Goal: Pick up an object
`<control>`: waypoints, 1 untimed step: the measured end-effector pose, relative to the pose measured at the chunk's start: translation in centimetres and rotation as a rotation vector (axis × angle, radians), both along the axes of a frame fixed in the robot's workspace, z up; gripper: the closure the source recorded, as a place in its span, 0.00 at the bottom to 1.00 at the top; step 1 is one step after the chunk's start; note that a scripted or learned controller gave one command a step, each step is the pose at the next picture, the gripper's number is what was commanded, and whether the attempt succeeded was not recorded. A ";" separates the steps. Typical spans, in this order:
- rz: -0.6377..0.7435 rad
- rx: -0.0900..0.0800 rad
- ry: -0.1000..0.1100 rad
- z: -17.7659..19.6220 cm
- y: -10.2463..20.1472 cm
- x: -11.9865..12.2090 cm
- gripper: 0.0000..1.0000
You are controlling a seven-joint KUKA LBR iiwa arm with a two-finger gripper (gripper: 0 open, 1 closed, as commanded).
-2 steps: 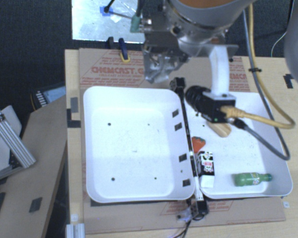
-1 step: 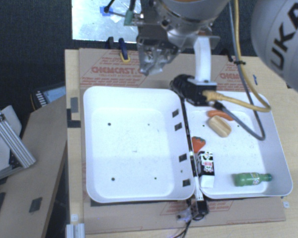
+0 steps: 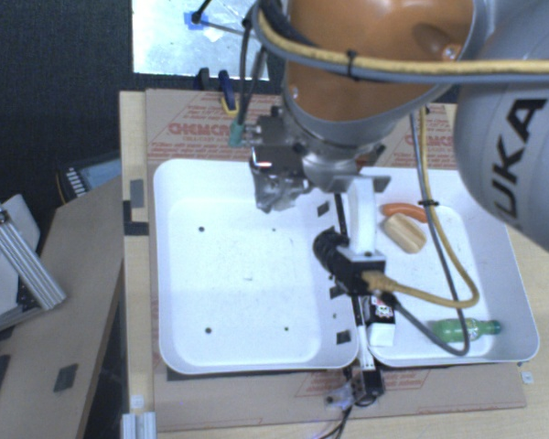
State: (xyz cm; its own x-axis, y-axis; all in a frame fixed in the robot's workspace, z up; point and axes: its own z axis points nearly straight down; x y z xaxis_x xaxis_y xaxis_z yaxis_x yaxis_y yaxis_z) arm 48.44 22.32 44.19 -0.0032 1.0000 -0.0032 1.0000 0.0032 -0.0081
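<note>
Tan bread-like piece [image 3: 404, 234] — best candidate for the pick, lying in the right bin [image 3: 499, 273], toward its far left corner. Touching or very nearly touching an orange sausage-shaped piece [image 3: 401, 210] just behind, nearer that bin's far wall. Green bottle [image 3: 468, 329] down flat near the right bin's front edge, well apart from the other two.

End effector [image 3: 276, 188] hanging left of the right bin, over the far right part of the left bin [image 3: 229, 282], above bare white floor. Open or closed? Cannot tell from this angle, with the bulky orange-banded wrist crowding in above. Nothing seen held.

So — not yet over any target, by the look of things. To do this step well:

- Travel across to the right bin first, high enough to clear the shared wall and the yellow cable [image 3: 457, 263] looping across that bin.
- Centre over the tan piece, not over the seam with the orange one; otherwise a real risk of nudging both and closing on neither.
- Line up the closing direction across the tan piece's short width.
- Descend straight, close only once low around the piece, then lift slowly and check for something actually held.

Fallback if too crowded: the green bottle, alone by the right bin's front edge, though round and probably prone to rolling.
</note>
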 end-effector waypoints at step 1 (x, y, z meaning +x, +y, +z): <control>0.000 0.006 -0.014 5.3 1.1 3.6 1.00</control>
